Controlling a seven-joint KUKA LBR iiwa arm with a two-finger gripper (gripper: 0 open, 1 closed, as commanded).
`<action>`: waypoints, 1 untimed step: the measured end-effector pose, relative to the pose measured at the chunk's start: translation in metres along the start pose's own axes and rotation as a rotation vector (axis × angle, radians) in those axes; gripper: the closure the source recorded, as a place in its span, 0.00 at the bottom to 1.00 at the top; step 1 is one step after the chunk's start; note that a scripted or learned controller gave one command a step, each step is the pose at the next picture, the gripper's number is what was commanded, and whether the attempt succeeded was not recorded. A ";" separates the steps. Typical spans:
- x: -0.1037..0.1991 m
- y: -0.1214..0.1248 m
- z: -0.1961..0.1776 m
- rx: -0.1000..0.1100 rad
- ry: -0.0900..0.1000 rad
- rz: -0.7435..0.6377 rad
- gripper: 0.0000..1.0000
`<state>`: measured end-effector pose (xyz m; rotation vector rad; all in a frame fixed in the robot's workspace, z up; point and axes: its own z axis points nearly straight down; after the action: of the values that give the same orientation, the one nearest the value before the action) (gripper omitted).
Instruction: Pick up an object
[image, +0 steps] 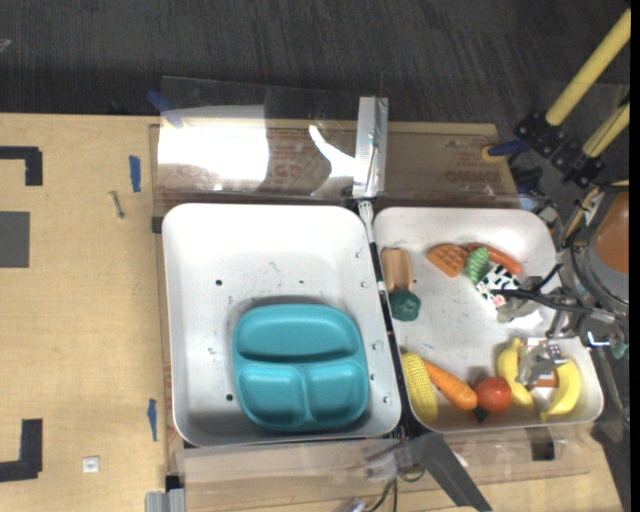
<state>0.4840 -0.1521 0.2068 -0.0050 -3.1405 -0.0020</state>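
Note:
The right bin (455, 216) holds several toy foods. A yellow banana (571, 393) curves along its near right corner, with a red tomato (493, 394), an orange carrot (451, 386) and a yellow corn cob (418, 386) to its left. My gripper (541, 364) hangs low over the banana, right at or on its inner curve. Nothing is seen lifted in it. Farther back lie an orange waffle piece (449, 260), a green piece (478, 264) and a black-and-white checkered block (496, 287). A wooden peg (397, 268) with a teal knob (405, 304) rests by the left wall.
The left bin (260, 240) bears a teal divided tray (298, 366) at its near side. The arm, with its orange band (614, 240), reaches over the right bin's right rim with dark cables (540, 290). A clear plastic wall (369, 145) stands behind the bins.

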 end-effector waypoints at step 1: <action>-0.011 -0.018 0.093 0.001 -0.005 -0.140 0.00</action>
<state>0.4945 -0.1702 0.1137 0.2154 -3.1381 -0.0006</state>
